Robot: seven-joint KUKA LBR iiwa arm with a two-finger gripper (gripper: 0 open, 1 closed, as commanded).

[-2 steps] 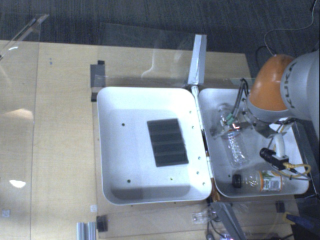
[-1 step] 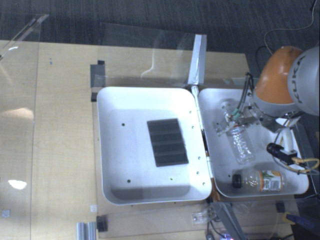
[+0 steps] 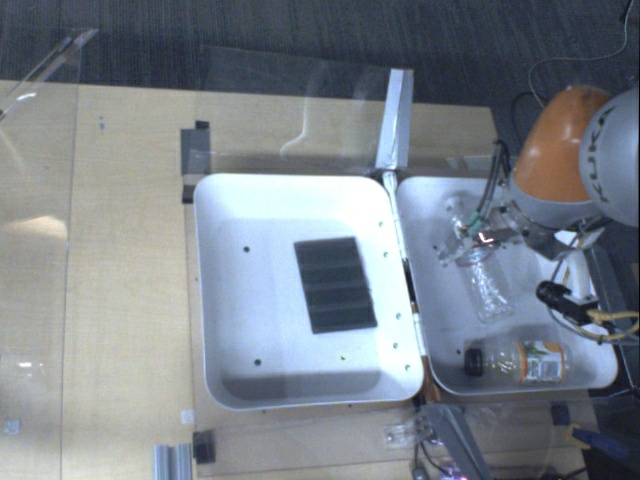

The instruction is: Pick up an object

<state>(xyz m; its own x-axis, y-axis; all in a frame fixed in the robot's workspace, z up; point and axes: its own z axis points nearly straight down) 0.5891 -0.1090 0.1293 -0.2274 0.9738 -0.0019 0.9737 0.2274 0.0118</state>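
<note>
My gripper (image 3: 478, 234) hangs low over the upper middle of the right bin (image 3: 430, 208), under the grey wrist and orange band (image 3: 557, 158). Just below it a clear crumpled plastic bottle (image 3: 489, 288) lies on the bin floor, its upper end close to or touching the gripper; I cannot tell which. A small bottle with a black cap and a paper label (image 3: 518, 361) lies on its side near the right bin's front edge. In the left bin (image 3: 225, 268) a black ridged rectangular pad (image 3: 335, 285) lies flat near the middle.
A metal divider post (image 3: 393, 128) stands behind the seam between the bins. Black and yellow cabling (image 3: 568, 306) hangs off the arm over the right bin's right side. Bare wooden bench (image 3: 100, 268) stretches to the left.
</note>
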